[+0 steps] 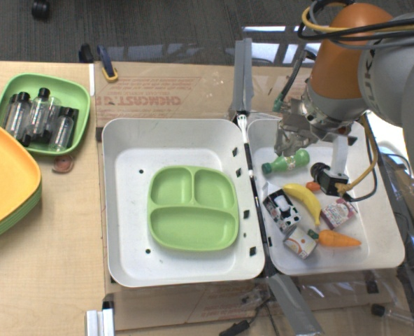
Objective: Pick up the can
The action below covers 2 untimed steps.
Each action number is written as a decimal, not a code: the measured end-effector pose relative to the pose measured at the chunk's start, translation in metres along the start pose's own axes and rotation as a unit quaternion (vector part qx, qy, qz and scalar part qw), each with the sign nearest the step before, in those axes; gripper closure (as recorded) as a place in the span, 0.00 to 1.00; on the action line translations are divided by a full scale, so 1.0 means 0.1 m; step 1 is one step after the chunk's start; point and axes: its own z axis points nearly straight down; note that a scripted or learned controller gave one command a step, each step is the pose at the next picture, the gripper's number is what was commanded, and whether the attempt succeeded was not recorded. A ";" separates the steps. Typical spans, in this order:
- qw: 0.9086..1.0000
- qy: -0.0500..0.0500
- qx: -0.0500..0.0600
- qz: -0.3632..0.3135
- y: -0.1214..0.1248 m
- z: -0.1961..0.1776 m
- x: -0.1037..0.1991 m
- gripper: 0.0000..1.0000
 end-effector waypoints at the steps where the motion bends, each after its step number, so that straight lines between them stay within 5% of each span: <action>1: 1.000 0.000 -0.001 0.021 0.26 0.05 -0.29 1.00; 2: 0.994 0.000 0.001 0.109 0.02 0.21 -0.43 1.00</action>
